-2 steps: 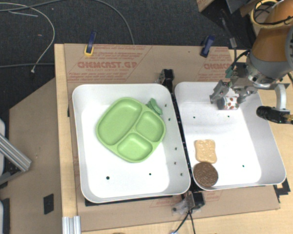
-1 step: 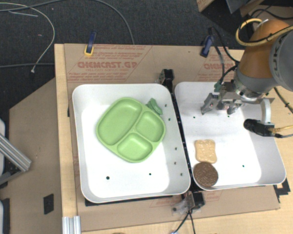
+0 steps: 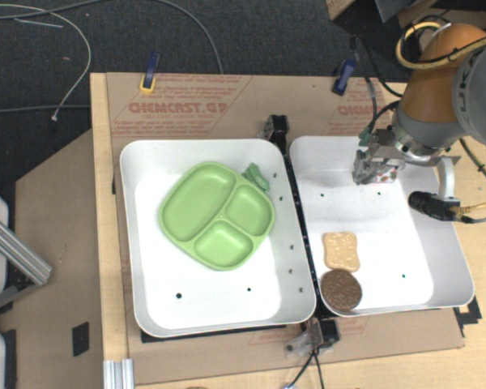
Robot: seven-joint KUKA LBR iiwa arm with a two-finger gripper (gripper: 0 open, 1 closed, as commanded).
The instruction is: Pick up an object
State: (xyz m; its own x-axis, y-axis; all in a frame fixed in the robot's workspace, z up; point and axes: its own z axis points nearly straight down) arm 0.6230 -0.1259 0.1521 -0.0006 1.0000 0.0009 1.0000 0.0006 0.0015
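At the near edge of the desk (image 3: 105, 217), a brown round cookie (image 3: 341, 290) lies at about 7 o'clock in the right bin (image 3: 437, 258), close against the bin's near rim and its left wall. Just beyond it, touching or almost touching, sits a tan, square-edged cracker or toast piece (image 3: 341, 251), flat on the white floor. Across the divider, the left bin (image 3: 138, 241) holds a light green three-compartment plate (image 3: 217, 215) near its centre, lying flat with its two smaller sections toward 3 and 5 o'clock. A small darker green item (image 3: 257, 177) rests at the plate's 1 o'clock edge, touching its rim; what it is cannot be told. Farther back in the right bin, at about 11 o'clock, the hand (image 3: 376, 168) hangs low over bare white floor, well apart from the cookie and the cracker. Whether its fingers are spread or closed cannot be told from this angle, and nothing can be seen held in it. Above the hand, the orange band (image 3: 437, 79) of the arm rises toward 1 o'clock. Beyond the bins, two blue clamps (image 3: 151, 71) grip the far edge of the cardboard sheet (image 3: 186, 104) under the bins.
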